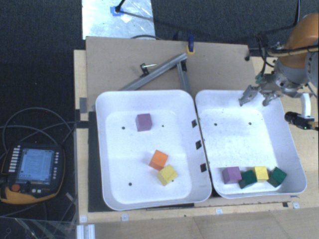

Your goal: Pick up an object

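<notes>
Closest to the front edge, the right bin (294,158) holds a row of four blocks along its near wall: a purple block (231,175), then a dark green block (247,179) touching it, a yellow block (261,173) just behind that, and a second green block (277,176) at the right end. They sit packed together, almost in a line.

In the left bin (107,133), a yellow cube (167,175) lies near the middle front, tilted on the floor of the bin, with an orange cube (159,159) touching it just behind. Farther back and a little to the left, a purple cube (143,122) stands alone, well apart from the other two.

Off to the left of the bench, on the dark floor, rests a handheld control pad (31,173) with a lit screen and looped cable.

At the far right corner, the gripper (257,98) hangs over the back edge of the right bin, its two fingers spread apart with nothing between them. It is well apart from every block. Above it the grey wrist and orange band (304,34) show at the picture's edge.

Behind the bins lies a brown board (219,63) with a metal bar (154,73) resting aslant on it, and beyond that a shiny foil sheet (117,11).
</notes>
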### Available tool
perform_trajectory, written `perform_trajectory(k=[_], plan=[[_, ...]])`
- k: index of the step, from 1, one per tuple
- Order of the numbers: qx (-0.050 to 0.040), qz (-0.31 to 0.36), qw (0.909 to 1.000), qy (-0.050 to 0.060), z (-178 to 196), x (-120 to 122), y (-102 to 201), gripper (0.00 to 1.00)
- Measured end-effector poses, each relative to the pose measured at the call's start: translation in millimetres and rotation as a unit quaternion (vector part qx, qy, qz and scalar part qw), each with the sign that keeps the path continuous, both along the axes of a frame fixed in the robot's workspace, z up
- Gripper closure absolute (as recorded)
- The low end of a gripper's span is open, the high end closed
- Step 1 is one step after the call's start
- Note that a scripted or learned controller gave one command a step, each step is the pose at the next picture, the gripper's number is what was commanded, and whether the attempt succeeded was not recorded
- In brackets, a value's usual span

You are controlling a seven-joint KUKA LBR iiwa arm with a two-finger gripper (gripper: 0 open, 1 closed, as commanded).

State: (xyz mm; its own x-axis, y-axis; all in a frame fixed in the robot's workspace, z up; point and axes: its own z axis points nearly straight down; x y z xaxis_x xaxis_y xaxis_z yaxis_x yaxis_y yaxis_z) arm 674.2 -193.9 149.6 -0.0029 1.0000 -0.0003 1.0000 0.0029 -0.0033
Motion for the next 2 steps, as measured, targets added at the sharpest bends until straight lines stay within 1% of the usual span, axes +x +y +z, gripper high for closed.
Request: perform_trajectory(k=[1,2], plan=[[-0.0001,0.001,1.0000,0.000,-51.7,-0.3,0.2,0.00],[-0.0018,0.003,1.0000,-0.005,-36.0,2.4,-0.5,1.00]])
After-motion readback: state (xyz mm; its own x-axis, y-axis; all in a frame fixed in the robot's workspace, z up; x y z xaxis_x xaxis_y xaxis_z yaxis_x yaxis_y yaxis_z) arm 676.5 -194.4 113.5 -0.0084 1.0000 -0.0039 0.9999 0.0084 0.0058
